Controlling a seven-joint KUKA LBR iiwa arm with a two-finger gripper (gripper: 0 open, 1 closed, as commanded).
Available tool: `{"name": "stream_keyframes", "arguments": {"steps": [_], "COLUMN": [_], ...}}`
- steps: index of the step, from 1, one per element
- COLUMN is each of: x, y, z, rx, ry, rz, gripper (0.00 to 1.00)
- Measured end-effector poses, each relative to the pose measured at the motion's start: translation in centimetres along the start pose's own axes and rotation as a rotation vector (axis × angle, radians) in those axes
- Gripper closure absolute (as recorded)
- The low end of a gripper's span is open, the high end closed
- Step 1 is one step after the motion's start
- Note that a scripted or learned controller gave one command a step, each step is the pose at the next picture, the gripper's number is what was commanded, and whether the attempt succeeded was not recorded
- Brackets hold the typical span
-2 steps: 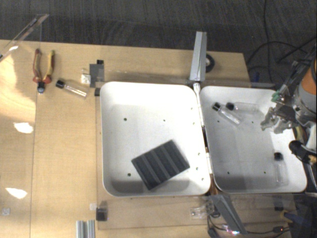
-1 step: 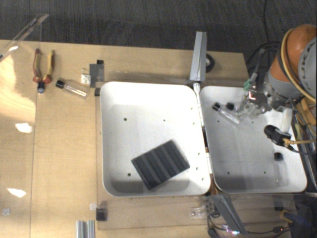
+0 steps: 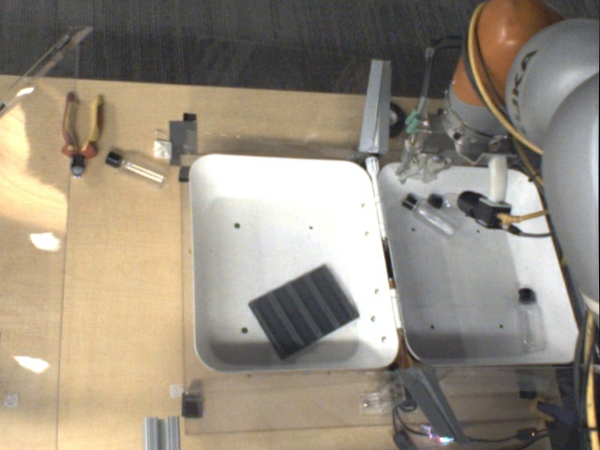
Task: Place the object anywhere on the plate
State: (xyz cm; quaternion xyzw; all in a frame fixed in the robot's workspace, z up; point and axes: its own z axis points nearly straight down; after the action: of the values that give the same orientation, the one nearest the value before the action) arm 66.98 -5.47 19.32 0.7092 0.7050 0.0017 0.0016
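While my grey arm (image 3: 562, 111) reaches in from the right, my pincer (image 3: 417, 162) hangs over the far left corner of the right bin (image 3: 469, 307), and I cannot tell how it stands (too small and cluttered there to judge). Just beside it, on the bin floor, lies a clear vial with a black cap (image 3: 429, 212); nothing shows it in my grip. Another small vial (image 3: 527, 315) lies near that bin's right wall. In the left bin (image 3: 216, 251) a dark ribbed plate (image 3: 303, 310) lies tilted toward the near side. Red-handled pliers (image 3: 82, 131) and one more vial (image 3: 136, 166) lie on the bench.
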Motion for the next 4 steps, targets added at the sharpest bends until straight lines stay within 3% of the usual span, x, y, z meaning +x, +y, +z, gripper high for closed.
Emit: {"name": "stream_keyframes", "arguments": {"steps": [1, 2, 3, 4], "x": [11.4, 18.9, 28.2, 29.2], "y": [-3.6, -3.1, -0.7, -0.3], "z": [0.8, 7.0, 10.6, 2.0], "rx": [0.002, 0.006, 0.021, 0.0], "ry": [0.001, 0.0, 0.0, 0.002], "rz": [0.069, 0.095, 0.171, -0.114], "gripper": [1.0, 1.0, 1.0, 1.0]}}
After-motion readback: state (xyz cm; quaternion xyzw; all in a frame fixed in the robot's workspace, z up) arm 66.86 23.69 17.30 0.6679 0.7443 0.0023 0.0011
